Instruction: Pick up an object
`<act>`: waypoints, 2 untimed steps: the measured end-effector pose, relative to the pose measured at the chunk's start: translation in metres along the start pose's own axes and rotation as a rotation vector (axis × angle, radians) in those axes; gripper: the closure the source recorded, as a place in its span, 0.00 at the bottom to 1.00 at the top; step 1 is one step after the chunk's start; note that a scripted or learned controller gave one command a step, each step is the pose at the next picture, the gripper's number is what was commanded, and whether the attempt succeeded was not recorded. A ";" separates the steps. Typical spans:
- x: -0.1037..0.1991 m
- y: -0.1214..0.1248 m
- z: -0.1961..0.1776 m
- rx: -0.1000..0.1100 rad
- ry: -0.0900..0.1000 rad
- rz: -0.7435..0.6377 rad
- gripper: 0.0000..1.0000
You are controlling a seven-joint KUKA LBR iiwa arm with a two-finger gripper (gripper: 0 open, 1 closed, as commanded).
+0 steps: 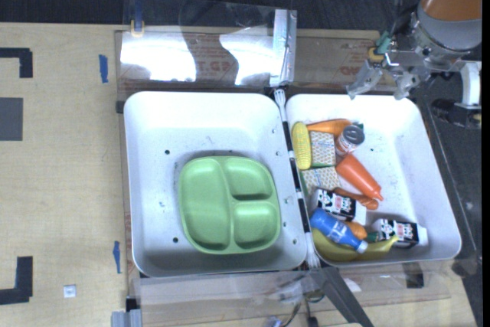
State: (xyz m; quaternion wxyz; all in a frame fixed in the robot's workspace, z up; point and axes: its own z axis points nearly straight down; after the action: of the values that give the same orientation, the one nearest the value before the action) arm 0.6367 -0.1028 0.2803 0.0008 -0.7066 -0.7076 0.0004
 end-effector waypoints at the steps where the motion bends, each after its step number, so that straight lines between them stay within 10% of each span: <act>1: -0.004 -0.004 0.124 -0.002 -0.001 -0.092 0.00; 2: -0.018 -0.020 0.185 -0.018 0.000 -0.100 0.00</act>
State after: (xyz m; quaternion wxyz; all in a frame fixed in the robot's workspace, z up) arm 0.6160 -0.1211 0.0950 -0.0053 -0.6704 -0.7419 -0.0059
